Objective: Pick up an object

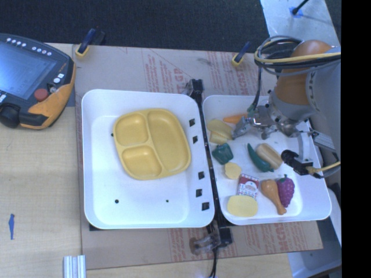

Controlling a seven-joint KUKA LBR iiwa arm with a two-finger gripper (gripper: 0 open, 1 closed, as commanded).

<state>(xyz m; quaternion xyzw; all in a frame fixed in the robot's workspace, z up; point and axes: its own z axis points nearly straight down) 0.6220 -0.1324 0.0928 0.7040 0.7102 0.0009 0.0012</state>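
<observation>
Hovering my gripper (250, 126) low over the right bin (316, 204), jaws' state I can't tell; nothing visibly held. Toy food w/ grapes (286, 189), ketchup packet (248, 186) lies loose below, ready for picking. Yellow divided plate (152, 142) sits in left bin (98, 172).

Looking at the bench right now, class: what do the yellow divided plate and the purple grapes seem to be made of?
The yellow divided plate: probably moulded plastic, smooth with a soft sheen, one even colour, and rounded compartment ridges. The purple grapes: likely toy plastic or rubber, judging by the uniform colour and slight gloss; the view is too coarse to be sure.
</observation>
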